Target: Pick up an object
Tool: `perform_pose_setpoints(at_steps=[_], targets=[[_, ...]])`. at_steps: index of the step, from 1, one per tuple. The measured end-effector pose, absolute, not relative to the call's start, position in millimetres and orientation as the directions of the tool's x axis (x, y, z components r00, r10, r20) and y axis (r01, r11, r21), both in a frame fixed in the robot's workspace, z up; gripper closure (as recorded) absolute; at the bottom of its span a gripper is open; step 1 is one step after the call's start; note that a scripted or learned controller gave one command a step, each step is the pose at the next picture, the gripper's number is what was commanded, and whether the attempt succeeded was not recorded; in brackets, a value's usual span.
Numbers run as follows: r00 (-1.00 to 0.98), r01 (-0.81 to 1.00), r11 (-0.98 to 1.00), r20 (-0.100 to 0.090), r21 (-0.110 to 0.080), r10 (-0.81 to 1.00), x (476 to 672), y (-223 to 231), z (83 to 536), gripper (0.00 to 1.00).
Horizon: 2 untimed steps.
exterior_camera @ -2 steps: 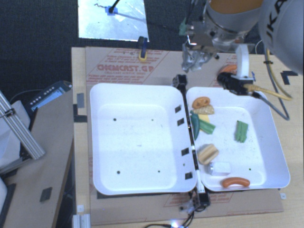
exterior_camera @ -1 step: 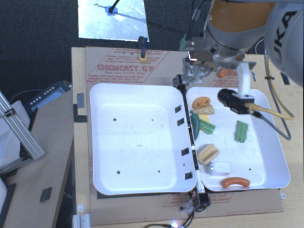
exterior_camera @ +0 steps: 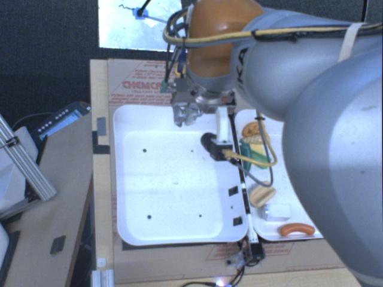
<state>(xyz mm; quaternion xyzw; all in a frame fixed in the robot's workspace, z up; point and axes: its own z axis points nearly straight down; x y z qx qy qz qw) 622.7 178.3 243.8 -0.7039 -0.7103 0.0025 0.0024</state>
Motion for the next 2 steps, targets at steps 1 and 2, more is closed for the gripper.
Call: perform_pose_setpoints(at_steps=[1,2], targets=[[-0.006,1.0,0.006,0.002,0.003,1.0,612.3,188.2,278.0,1.0],[-0.009,1.0,0.009,0.008,0.02,1.0,638.6,237.3,427.6,1.0]])
